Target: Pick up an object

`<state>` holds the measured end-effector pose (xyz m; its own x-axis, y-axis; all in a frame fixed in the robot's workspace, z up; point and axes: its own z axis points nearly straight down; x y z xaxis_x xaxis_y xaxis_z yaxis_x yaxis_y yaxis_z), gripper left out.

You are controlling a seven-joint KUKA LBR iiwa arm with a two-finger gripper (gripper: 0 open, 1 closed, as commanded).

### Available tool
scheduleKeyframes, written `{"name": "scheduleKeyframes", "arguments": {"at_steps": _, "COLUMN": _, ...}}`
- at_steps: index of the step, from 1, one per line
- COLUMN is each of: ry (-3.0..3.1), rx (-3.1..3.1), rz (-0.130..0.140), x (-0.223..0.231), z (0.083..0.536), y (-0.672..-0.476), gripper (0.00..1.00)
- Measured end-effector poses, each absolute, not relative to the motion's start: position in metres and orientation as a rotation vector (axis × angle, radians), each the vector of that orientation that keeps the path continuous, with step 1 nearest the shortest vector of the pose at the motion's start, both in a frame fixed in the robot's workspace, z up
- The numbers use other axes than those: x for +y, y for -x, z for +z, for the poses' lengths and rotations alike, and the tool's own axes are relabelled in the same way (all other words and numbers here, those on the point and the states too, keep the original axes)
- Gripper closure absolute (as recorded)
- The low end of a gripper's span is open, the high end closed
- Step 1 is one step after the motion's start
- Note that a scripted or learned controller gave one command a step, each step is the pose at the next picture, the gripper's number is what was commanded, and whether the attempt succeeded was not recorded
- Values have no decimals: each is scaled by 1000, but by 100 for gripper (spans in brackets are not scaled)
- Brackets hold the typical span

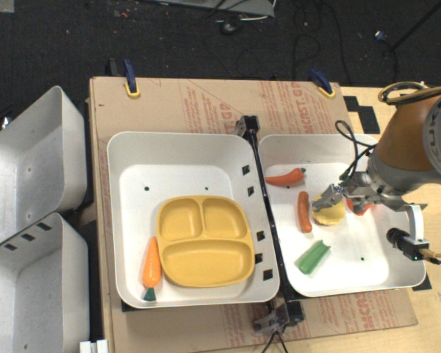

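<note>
Gripper sat low in right bin, over yellow fruit-shaped piece; grip state could not be told. Judgement: descent should centre on piece, avoiding neighbours. Yellow piece lay directly under gripper, mid-bin. Green block nearer front edge; sausage just beside; red pepper toward back edge.

L bin: tray, carrot at its left; R bin: four items.
</note>
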<state>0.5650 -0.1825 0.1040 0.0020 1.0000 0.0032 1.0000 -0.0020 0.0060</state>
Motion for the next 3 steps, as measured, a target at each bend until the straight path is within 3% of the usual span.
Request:
{"name": "scheduleKeyframes", "arguments": {"at_steps": 1, "ry": -2221, "rx": 2219, "rz": 2, "x": -184, "z": 114, "y": -563, "gripper": 100}}
{"name": "scheduleKeyframes", "arguments": {"at_steps": 3, "ry": -2215, "rx": 2220, "rz": 4, "x": -178, "z": 206, "y": -573, "gripper": 100}}
